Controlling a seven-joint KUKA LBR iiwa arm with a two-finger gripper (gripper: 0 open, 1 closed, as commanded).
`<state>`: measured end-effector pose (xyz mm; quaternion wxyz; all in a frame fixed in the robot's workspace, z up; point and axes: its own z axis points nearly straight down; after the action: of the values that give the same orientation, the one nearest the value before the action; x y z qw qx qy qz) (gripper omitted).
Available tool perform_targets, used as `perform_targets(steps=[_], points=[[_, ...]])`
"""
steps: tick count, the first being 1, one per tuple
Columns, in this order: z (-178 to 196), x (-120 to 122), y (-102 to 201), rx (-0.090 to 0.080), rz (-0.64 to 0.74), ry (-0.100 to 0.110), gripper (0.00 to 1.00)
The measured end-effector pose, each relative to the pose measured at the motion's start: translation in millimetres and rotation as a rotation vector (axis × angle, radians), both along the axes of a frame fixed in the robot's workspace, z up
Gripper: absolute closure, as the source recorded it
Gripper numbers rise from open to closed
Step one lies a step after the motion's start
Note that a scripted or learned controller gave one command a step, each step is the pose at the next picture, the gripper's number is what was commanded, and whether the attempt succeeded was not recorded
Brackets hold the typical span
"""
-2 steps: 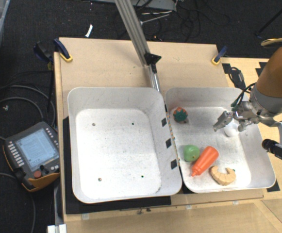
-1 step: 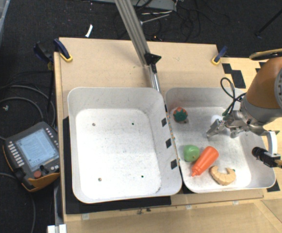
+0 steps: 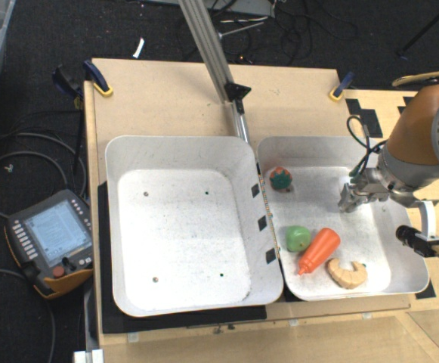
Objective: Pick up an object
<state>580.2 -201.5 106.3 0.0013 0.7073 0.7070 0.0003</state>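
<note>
Right bin [image 3: 400, 282], contents: small green-and-orange ball [image 3: 281, 178] far left; green object [image 3: 298, 238], orange carrot [image 3: 319, 250] and tan curved piece [image 3: 347, 274] clustered near. Gripper [image 3: 349, 200] hangs low over bare floor right of the ball, apparently pinching nothing; finger spread cannot be told. Best practice: centre squarely over one isolated item, likely the ball, before descending.

A matt white plastic look, finely speckled, is shown by the right bin [image 3: 370, 282] beneath the gripper [image 3: 347, 201] and by the left bin [image 3: 128, 157] well away from the jaws, while the gripper itself is seen as dull grey metal. The carrot [image 3: 319, 249] and green ball [image 3: 298, 238], lying just below the jaws, are rendered in smooth, slightly glossy plastic, and the tan ring [image 3: 347, 273] beside them appears matt. The bench [image 3: 174, 104] is seen as bare, matt, wood-like board.
</note>
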Motion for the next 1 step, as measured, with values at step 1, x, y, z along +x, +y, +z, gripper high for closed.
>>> perform_targets(steps=[1], points=[[43.4,3.1,3.9,0.000,0.003,-0.003,1.00]])
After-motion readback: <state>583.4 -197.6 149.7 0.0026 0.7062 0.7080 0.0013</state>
